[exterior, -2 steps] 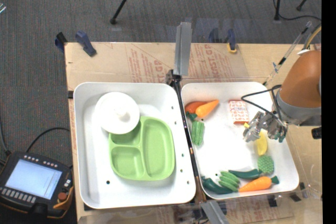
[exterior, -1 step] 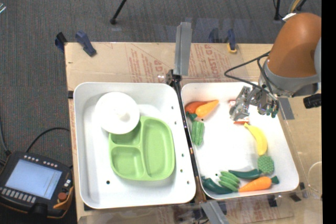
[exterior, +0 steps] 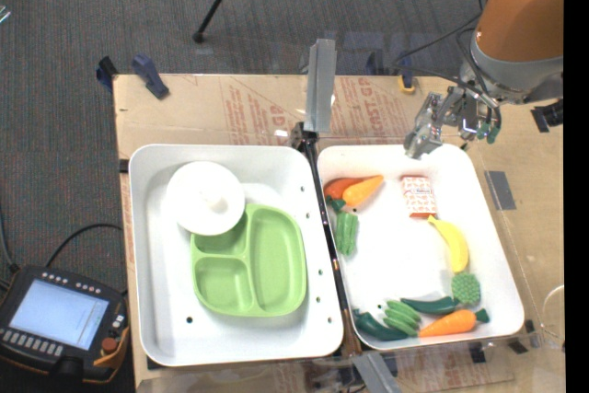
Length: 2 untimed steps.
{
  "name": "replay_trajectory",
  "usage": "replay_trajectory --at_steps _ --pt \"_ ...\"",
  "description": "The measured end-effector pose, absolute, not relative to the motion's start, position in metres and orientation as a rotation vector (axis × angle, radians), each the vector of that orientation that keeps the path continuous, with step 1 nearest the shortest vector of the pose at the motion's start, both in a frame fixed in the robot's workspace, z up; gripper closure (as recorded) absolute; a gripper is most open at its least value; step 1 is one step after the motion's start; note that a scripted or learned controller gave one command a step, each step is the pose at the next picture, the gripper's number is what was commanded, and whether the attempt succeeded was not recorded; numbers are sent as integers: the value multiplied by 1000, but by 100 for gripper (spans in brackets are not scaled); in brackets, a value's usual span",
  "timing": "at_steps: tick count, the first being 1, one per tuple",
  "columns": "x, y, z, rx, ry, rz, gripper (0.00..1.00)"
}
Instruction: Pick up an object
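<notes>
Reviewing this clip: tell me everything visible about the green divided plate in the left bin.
The green divided plate is a pale green, plastic-looking tray with rounded corners and three compartments: one long section on its right and two smaller ones on its left. It lies flat on the floor of the left bin, turned slightly askew. A round white dish overlaps its upper left corner. Its compartments hold nothing.

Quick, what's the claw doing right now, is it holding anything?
Claw: holding nothing, hanging over the top edge of the right bin; open or closed cannot be told.
</notes>
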<state>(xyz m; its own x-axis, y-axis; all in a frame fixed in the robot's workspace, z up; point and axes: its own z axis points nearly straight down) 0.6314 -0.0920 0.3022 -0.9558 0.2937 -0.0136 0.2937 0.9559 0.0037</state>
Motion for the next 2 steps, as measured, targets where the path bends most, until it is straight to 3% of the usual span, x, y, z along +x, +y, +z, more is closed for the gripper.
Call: replay_trajectory --at_steps 1,2 --pt "601 -126 87 -120 3138 2 100" --pt "576 -74 272 -168 3122 -2 100"
